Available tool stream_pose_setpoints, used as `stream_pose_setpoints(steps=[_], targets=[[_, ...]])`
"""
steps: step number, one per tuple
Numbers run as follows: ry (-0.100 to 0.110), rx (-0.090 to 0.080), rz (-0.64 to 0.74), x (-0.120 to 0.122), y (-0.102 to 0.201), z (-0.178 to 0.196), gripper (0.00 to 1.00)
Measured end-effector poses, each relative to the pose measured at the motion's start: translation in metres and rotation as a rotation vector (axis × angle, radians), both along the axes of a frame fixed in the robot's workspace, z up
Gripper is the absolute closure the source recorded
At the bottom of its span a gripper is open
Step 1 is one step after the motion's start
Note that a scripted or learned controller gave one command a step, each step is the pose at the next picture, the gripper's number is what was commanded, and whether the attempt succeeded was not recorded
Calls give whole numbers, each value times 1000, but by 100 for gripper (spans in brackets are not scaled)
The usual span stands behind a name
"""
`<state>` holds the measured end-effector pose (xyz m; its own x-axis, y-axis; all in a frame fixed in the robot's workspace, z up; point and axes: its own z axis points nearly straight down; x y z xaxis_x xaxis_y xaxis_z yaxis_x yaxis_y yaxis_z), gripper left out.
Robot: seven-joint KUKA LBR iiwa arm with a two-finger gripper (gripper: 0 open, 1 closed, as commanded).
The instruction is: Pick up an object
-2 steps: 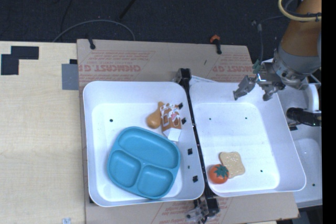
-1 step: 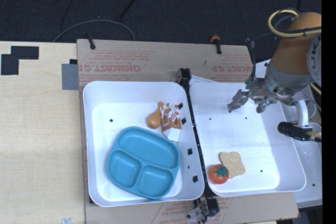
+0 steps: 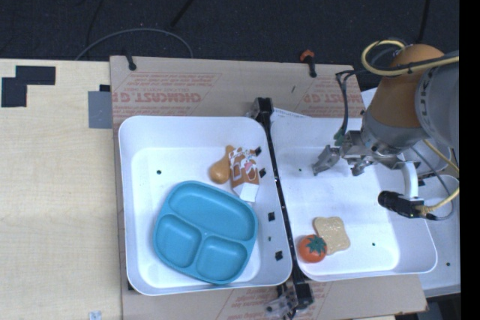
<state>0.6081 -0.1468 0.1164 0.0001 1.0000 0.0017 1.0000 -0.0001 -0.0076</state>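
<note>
Overhead, hand (image 3: 341,159) spread, gripping nothing, above the right bin (image 3: 420,258). Below, tomato (image 3: 312,248) touching a biscuit (image 3: 332,233).

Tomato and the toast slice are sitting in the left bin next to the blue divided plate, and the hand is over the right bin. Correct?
Not quite. The camera view shows the tomato and toast slice in the right bin, touching each other near its front. The blue divided plate is in the left bin, and the hand is over the right bin.

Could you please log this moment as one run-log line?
claw: open, above right bin, holding nothing | tomato, cracker: right bin, front | blue tray: left bin
</note>
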Motion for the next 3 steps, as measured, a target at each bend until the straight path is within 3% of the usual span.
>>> stream_pose_setpoints(steps=[1,3], targets=[[-4,-1,-2,1,-1,14,100],[-12,-3,1,-2,2,122,100]])
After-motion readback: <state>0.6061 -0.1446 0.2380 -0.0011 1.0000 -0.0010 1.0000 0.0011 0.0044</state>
